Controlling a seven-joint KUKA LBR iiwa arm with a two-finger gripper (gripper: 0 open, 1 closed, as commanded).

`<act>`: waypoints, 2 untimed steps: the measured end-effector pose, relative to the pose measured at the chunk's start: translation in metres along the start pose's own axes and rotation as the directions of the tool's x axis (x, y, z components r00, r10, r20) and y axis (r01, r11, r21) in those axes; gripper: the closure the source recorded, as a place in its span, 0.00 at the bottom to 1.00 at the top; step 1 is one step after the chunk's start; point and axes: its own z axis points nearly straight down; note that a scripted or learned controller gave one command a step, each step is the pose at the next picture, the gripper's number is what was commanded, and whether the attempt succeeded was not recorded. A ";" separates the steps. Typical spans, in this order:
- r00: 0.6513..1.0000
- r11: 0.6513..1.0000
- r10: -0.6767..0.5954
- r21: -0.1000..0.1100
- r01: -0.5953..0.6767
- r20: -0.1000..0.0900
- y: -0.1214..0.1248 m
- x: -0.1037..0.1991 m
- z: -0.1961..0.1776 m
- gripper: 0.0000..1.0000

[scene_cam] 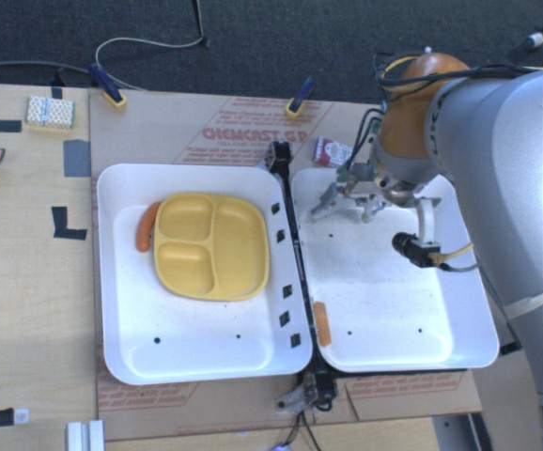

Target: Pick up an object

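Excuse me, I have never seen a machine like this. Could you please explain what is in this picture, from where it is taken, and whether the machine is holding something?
The picture comes from one camera fixed above a bench, looking down at a slant. The big grey shape with an orange band on the right is a robot arm. At its end is its hand, a tool with two metal fingers, here spread apart and hanging low over the right bin. Nothing is between the fingers, so it holds nothing.

On the bench are two shallow white bins side by side. The left bin contains a yellow plate with three compartments, and a small orange sausage-shaped toy lies against the plate's left edge. Another small orange piece lies in the right bin near the wall between the bins. The arm's job is to pick up one object.
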 end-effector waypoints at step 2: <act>1.000 1.000 0.002 0.000 -0.002 0.001 -0.012 0.000 0.009 1.00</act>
